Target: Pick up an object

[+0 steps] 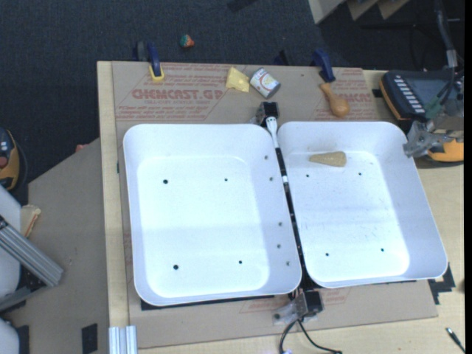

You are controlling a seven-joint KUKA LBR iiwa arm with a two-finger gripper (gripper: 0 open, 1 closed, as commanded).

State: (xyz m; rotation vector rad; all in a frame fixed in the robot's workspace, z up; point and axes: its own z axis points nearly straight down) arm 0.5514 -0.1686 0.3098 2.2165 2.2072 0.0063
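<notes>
Near right bin's far wall, tan cone-shaped object — lying flat

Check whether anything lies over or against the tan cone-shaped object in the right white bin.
Nothing visible does. The tan cone-shaped object lies alone on the floor near the far wall of the right white bin, uncovered and open from above.

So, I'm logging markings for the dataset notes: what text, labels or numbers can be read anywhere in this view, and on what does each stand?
"CHEMCAST G P", red print on the brown board under the bins, left part; the last letters are unsure.
More red print on the same board near the orange-brown object at upper right: too blurred to read.
Small white box on the board: markings too small to read.
Dark device at right: rows of keys, nothing legible.
</notes>
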